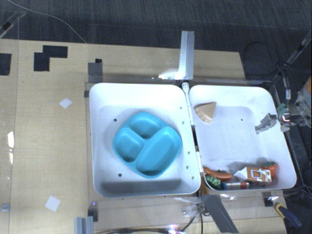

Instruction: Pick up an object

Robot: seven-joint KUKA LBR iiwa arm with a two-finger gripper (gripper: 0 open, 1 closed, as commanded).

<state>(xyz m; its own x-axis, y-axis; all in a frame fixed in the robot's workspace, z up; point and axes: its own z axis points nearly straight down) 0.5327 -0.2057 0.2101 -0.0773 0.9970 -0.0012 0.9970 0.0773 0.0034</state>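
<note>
On the worktop [44,145] sit two white bins. The left bin [100,106] holds one blue divided tray [147,143]. The right bin [243,101] holds one tan wedge [206,111] and a cluster of small items [240,175] along its near edge. The hand [264,123] hovers at the right rim, its state impossible to tell.

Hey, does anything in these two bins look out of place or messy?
Nothing looks damaged or spilled. The blue three-compartment plastic tray sits skewed in the left white bin. In the right white bin, small items are bunched along the near wall, while a tan wedge-shaped piece lies alone by the far-left corner.
</note>
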